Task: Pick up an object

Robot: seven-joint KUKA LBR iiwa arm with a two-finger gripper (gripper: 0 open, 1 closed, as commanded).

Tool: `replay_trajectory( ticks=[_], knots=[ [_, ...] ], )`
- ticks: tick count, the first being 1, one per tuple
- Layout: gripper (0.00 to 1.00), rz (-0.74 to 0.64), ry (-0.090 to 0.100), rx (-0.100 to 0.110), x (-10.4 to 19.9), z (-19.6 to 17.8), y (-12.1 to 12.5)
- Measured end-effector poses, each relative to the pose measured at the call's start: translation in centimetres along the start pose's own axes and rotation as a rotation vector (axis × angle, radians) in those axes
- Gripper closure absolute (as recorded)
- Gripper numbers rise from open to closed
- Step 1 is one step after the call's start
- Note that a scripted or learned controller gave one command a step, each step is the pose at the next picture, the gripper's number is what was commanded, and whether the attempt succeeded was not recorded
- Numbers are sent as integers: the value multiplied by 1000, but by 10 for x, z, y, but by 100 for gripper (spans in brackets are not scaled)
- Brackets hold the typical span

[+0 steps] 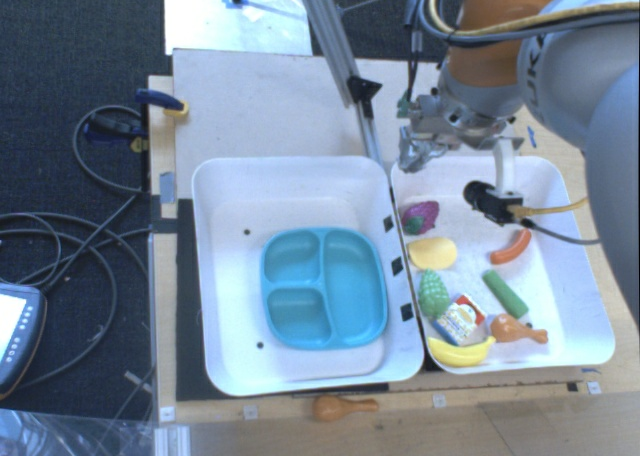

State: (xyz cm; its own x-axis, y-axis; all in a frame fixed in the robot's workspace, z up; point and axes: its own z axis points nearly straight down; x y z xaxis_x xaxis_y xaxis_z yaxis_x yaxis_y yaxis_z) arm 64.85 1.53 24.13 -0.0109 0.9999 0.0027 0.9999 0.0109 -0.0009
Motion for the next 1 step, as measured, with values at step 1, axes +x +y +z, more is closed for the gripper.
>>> replay_trajectory(
  ticks=[1],
  knots=[
    [100, 0, 0, -1, 51, -7, -14]
  ],
)
